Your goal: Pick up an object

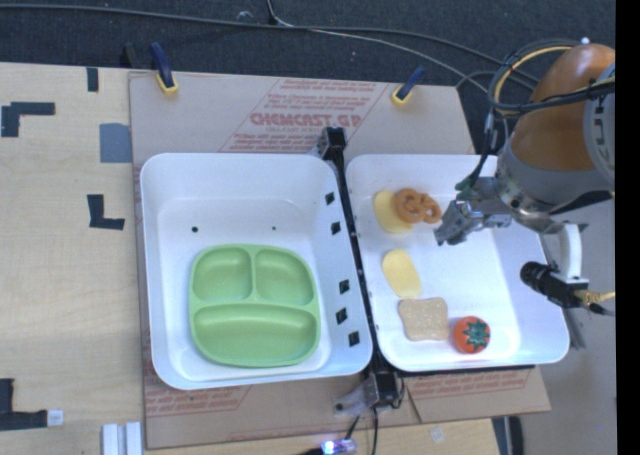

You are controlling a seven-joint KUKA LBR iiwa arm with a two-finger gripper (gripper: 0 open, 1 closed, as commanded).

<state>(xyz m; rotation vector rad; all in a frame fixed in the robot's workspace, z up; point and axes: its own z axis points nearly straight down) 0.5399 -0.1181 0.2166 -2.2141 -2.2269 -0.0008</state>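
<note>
Four food pieces lie in the right bin (520, 348); nearest the hand (450, 228) is the pretzel (416, 206), just to its left and slightly farther back. Whether the hand is open or closed I cannot tell.

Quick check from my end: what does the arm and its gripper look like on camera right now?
The arm is grey and rounded, with a broad orange band near the top. Black cables loop around it. The gripper is dark grey metal with two short fingers.
</note>
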